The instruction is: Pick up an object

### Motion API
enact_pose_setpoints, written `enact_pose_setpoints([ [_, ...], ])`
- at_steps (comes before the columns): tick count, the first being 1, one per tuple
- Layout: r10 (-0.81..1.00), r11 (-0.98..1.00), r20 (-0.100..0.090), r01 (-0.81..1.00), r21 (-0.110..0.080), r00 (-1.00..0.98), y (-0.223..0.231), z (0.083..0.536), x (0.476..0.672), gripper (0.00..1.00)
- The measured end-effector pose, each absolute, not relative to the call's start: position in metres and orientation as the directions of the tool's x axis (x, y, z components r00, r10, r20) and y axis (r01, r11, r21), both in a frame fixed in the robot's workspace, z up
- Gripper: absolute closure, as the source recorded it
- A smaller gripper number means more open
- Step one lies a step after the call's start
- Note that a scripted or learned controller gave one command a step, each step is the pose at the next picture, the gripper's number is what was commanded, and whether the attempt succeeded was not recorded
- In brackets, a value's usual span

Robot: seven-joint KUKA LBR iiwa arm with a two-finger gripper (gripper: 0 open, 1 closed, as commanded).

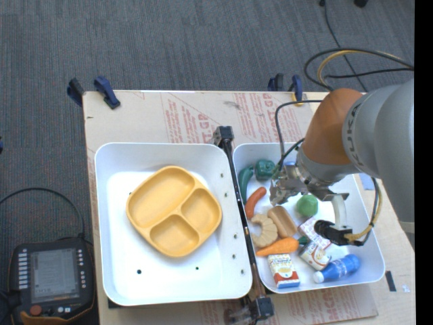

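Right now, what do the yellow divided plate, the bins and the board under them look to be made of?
Yellow divided plate: likely molded plastic, matte with a soft sheen, rounded rims and uniform color. Left bin and right bin: probably thin formed plastic, smooth white, with rolled edges. Board: looks like corrugated cardboard, dull tan with red print and a clamp at its edge.

Red printed lettering runs across the cardboard sheet [196,114] beneath the two bins, too small and skewed to read; small cartons [285,271] in the right bin [376,249] carry illegible labels.
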State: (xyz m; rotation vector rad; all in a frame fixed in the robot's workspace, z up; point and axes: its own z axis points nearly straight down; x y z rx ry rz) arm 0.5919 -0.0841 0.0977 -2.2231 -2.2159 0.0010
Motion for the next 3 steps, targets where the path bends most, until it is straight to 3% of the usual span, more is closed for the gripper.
enact_pose_setpoints([
  [1, 1.000, -0.004, 0.001, 1.000, -0.003, 0.004, -0.0841, 0.0976, 0.5918, 0.00],
  [2, 1.000, -0.005, 0.002, 1.000, -0.003, 0.005, -0.0840, 0.1075, 0.5922, 1.00],
  [3, 1.000, -0.006, 0.002, 1.000, -0.004, 0.006, -0.0839, 0.1074, 0.5921, 0.00],
])
